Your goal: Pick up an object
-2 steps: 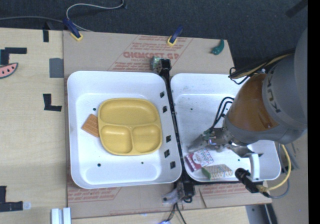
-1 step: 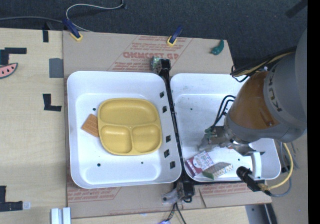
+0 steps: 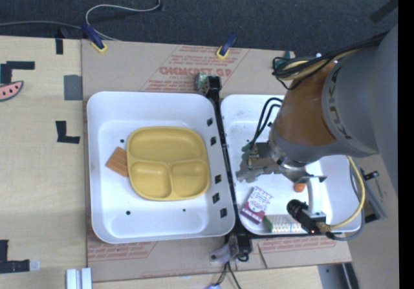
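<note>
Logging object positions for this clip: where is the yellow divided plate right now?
The yellow divided plate lies in the left bin, roughly centered, partly covering a brown flat piece at its left edge; the arm is over the right bin.

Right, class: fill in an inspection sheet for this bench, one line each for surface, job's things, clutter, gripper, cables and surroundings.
Surface: two white bins, left bin and right bin, on cardboard.
Job's things: small packet and orange bit in the right bin.
Clutter: yellow divided tray over a brown flat piece in the left bin.
Gripper: gripper low over the right bin.
Cables: black cables on the arm.
Surroundings: yellow clamps on the cardboard edge.
</note>
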Motion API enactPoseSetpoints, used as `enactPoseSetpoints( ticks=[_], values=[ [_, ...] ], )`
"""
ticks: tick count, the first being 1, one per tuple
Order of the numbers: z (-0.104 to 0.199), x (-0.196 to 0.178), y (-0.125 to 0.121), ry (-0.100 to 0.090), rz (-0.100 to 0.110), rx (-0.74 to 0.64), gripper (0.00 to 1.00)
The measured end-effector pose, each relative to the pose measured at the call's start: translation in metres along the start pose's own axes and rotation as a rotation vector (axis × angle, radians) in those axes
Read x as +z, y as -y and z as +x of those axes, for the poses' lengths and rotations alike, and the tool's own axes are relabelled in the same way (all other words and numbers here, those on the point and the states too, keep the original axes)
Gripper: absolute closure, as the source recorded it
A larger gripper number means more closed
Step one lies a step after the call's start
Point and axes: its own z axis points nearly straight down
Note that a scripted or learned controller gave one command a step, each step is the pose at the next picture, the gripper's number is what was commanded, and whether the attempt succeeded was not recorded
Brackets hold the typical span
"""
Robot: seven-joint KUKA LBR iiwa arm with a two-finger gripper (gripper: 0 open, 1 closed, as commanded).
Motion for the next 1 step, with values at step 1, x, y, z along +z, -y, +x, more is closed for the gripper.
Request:
enactPoseSetpoints(
  ticks=[1],
  values=[
    [-0.0008,0.0005,0.0005,0.001,0.002,0.001,0.00]
  ],
)
